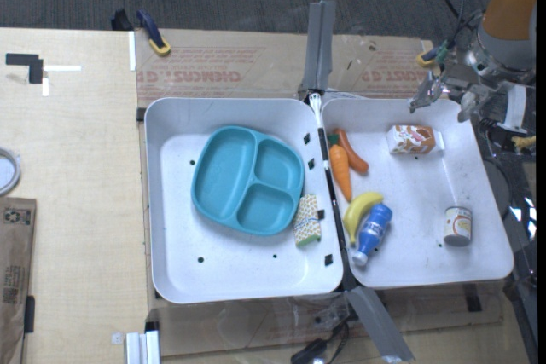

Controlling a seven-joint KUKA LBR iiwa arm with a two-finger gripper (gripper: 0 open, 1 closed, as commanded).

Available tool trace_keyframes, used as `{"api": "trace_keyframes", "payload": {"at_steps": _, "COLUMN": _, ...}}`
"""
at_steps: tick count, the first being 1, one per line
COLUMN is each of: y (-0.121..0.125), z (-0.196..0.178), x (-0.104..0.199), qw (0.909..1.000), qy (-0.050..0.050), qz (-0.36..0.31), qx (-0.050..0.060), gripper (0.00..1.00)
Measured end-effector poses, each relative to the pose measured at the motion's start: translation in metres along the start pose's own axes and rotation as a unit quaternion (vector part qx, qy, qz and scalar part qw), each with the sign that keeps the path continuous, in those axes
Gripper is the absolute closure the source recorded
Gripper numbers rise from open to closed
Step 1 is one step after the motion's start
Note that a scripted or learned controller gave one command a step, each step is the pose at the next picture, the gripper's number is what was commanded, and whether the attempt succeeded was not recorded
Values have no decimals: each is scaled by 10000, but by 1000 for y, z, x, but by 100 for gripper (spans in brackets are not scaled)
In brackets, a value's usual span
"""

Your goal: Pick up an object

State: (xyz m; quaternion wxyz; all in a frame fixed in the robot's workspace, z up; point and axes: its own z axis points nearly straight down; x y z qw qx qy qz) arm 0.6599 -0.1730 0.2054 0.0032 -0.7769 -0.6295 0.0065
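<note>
The right bin point(478, 183) holds a white-and-red packet point(414, 139) near its far side. Two orange carrots point(341, 168) lie along its left wall. Below them a yellow banana point(362, 210) rests against a blue bottle point(372, 233). A small can point(458, 226) stands at the right. My gripper point(446, 102) hangs over the bin's far right corner, above and to the right of the packet. It is open, with nothing between its fingers.
The left bin point(171, 183) holds a teal divided plate point(247, 181) and a small patterned block point(308, 222) by the wall between the bins. A grey post point(320, 47) stands behind that wall. Cables hang off the arm at the right.
</note>
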Motion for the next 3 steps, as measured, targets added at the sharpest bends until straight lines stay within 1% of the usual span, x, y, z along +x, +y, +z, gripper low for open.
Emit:
{"api": "trace_keyframes", "payload": {"at_steps": 1, "y": 1, "z": 96, "x": 7, "qw": 9997, "qy": 15, "qz": 228, "qx": -127, "gripper": 0}}
{"api": "trace_keyframes", "payload": {"at_steps": 2, "y": 4, "z": 83, "x": 6, "qw": 9996, "qy": 8, "qz": 217, "qx": -168, "gripper": 100}}
{"api": "trace_keyframes", "payload": {"at_steps": 3, "y": -64, "z": -38, "x": 52, "qw": 10000, "qy": 21, "qz": 80, "qx": -40, "gripper": 100}}
